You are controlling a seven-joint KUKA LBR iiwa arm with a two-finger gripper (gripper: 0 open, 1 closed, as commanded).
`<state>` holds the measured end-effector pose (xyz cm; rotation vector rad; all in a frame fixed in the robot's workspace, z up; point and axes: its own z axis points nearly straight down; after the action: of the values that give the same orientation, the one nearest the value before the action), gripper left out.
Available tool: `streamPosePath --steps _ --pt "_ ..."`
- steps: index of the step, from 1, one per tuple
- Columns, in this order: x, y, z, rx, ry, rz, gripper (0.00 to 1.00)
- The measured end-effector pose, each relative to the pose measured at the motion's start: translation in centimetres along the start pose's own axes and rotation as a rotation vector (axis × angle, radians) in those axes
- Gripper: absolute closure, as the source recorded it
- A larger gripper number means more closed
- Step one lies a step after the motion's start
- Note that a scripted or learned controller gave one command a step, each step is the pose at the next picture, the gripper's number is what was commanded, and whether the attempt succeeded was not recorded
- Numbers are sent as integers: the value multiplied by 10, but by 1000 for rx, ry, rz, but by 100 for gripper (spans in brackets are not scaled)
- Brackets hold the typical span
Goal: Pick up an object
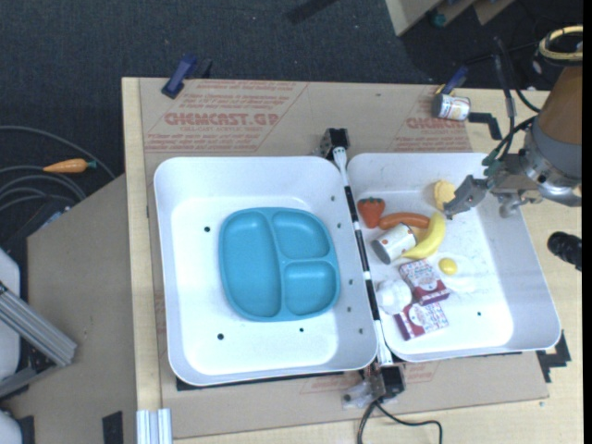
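Camera view: gripper [460, 199] above right bin [518, 276], finger state impossible to tell. Banana [428, 237] just below-left of it, long axis slanting up-right, between sausage [404, 220] and packets [424, 296].

The grey arm [564, 146] with its orange band is cut off by the frame's edge at three o'clock. Print on the red-and-white foil packets [425, 303] is too small to read.

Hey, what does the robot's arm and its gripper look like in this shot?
The arm is grey metal with an orange-tan band above the wrist. Black cables run along it near the top right. The gripper is small, dark grey and two-fingered.
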<state>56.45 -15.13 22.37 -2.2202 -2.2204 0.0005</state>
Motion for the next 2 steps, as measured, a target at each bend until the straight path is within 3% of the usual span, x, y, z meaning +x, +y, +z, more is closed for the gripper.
streamPosePath --steps 1,2 --pt "-9 25 119 4 1 1 0" --pt "49 103 139 -2 0 -2 0"
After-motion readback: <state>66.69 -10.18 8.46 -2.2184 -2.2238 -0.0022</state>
